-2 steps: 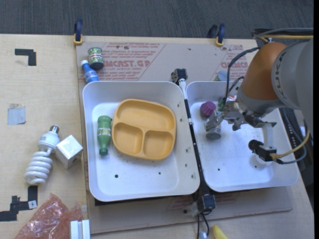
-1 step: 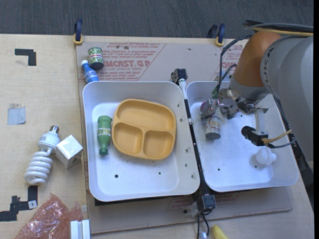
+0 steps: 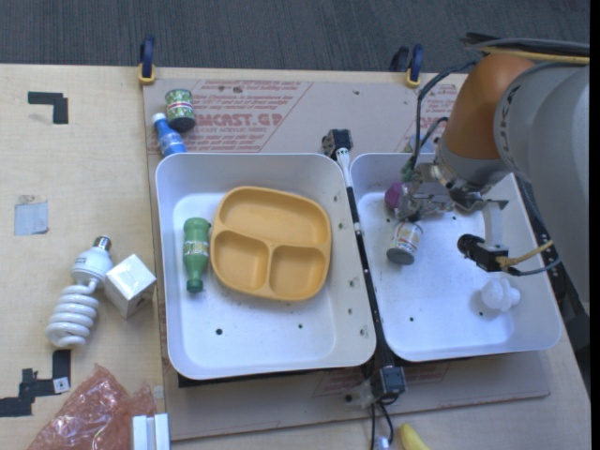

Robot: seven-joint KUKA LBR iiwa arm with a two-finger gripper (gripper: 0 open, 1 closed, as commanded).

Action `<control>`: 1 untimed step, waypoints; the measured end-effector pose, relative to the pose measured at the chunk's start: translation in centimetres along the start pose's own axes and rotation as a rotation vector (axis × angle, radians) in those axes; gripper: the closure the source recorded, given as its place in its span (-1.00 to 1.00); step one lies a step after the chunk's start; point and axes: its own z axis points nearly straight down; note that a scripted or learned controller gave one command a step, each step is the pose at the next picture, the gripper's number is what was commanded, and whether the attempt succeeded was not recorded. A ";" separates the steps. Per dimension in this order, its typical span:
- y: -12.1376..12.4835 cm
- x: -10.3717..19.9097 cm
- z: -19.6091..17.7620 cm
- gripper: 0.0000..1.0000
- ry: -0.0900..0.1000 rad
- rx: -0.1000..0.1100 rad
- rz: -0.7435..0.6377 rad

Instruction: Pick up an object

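Right bin (image 3: 525, 331), low front rim nearest. Small can (image 3: 405, 241) lies tilted near bin's left wall, just below gripper (image 3: 415, 200). Finger state: cannot tell. Can likely light, rigid, slick; grasp across round sides. Purple ball (image 3: 395, 194) crowds gripper; white lump (image 3: 495, 295) well apart. Open floor toward front.

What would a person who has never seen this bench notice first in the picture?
Most likely the yellow divided plate filling the middle of the left bin, with a green bottle lying at its left side. Next, the big grey and orange arm entering from the right, its hand low over the right bin by a small can. A spiral light bulb lies on the bench, left of the bins.
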 end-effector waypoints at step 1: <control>-2.1 -4.3 -11.9 1.00 0.001 0.000 0.004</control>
